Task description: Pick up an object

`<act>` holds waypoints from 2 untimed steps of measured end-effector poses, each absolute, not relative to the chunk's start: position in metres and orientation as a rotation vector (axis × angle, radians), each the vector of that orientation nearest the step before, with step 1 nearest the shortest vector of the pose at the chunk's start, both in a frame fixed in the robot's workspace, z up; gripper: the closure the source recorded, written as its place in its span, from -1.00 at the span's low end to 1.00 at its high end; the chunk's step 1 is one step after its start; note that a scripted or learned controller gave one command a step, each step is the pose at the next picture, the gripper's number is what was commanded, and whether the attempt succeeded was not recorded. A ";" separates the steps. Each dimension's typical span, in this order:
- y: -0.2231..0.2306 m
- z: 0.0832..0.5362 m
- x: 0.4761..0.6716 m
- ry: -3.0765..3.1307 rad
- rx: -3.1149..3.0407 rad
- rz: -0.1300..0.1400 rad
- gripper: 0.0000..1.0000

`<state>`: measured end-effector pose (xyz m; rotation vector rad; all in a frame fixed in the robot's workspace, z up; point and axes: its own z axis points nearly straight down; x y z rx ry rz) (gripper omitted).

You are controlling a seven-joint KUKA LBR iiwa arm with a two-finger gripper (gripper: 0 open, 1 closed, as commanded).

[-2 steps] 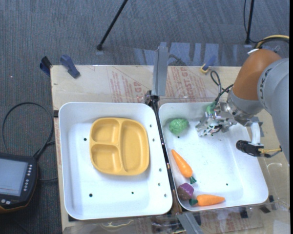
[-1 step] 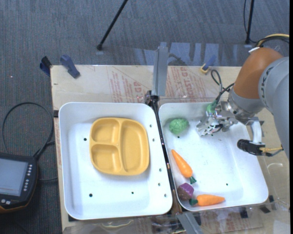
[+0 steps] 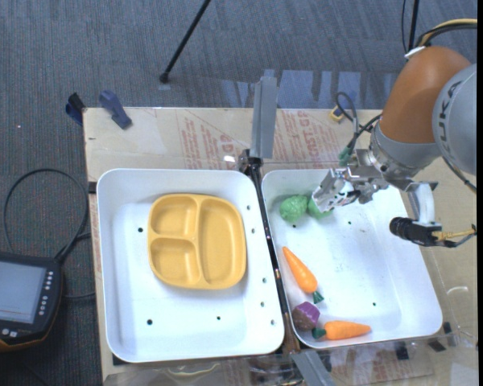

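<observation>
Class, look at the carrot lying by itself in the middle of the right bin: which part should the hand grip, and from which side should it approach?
Grip the carrot across its thick orange middle, coming straight down from above. It lies flat on the floor of the right bin, tapering toward its upper-left tip, with bare floor along both long sides for the fingers to straddle it.

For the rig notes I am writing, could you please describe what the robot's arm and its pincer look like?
The arm has a grey shell with a broad, rounded orange band above the wrist. Thin cables, one yellow, loop around it. The pincer is a small unit of pale metal and black parts. A black cylindrical part with a cable juts out below the wrist.
</observation>
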<state>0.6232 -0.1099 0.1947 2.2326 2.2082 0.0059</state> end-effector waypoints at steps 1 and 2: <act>-0.011 0.182 0.644 2.193 2.261 -0.007 1.00; -0.013 0.187 0.644 2.194 2.266 -0.017 1.00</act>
